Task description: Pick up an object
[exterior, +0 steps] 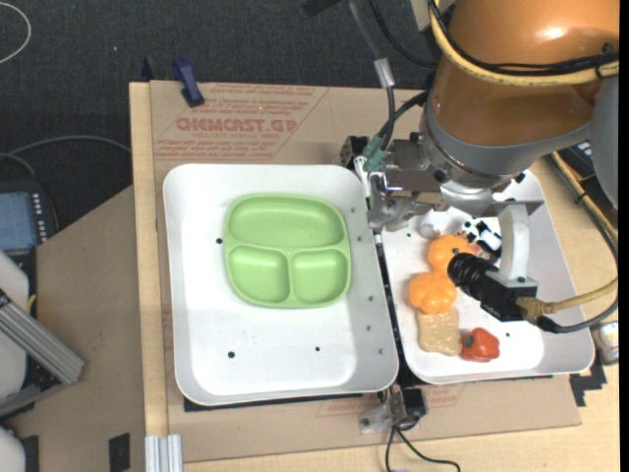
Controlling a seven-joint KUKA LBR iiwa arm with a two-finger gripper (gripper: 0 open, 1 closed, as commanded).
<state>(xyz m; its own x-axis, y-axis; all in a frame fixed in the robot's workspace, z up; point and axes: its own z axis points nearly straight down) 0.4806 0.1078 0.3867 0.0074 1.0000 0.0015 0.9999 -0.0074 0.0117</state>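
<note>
Two shallow white bins sit side by side on the counter (246, 131). The left bin (197, 332) holds a smooth green three-compartment plate (288, 249). The right bin (562, 354) holds rounded orange lumps (432, 291), a rough beige slab (439, 332) and a glossy red piece (480, 345). The pincer (462, 205) hangs above them; I cannot tell its spread.

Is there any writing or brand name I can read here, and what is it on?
"CHEMCAST", then what looks like "G P", in big red letters: on the brown board beyond the left bin.
Smaller red lines above and below it: too small to read.
Red print at the board's front edge: blurred, unreadable.
</note>
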